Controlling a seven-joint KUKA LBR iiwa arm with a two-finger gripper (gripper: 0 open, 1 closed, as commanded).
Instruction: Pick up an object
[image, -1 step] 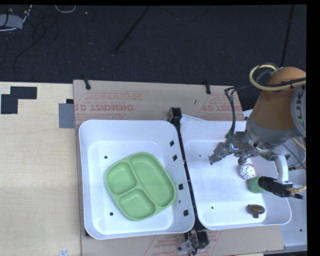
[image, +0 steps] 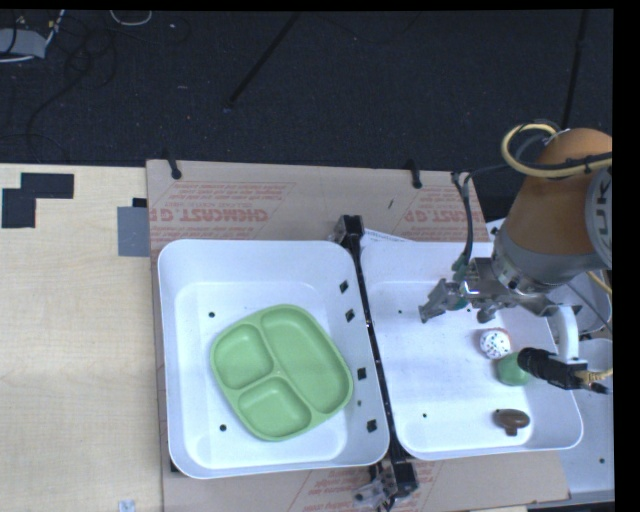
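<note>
Hand, grip unclear, hovers over right bin's bare floor near its far wall.

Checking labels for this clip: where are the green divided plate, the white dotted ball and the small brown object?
green divided plate (image: 281, 372), camera view, centre ridge
white dotted ball (image: 494, 344), camera view, top face
small brown object (image: 512, 420), camera view, its middle
</note>
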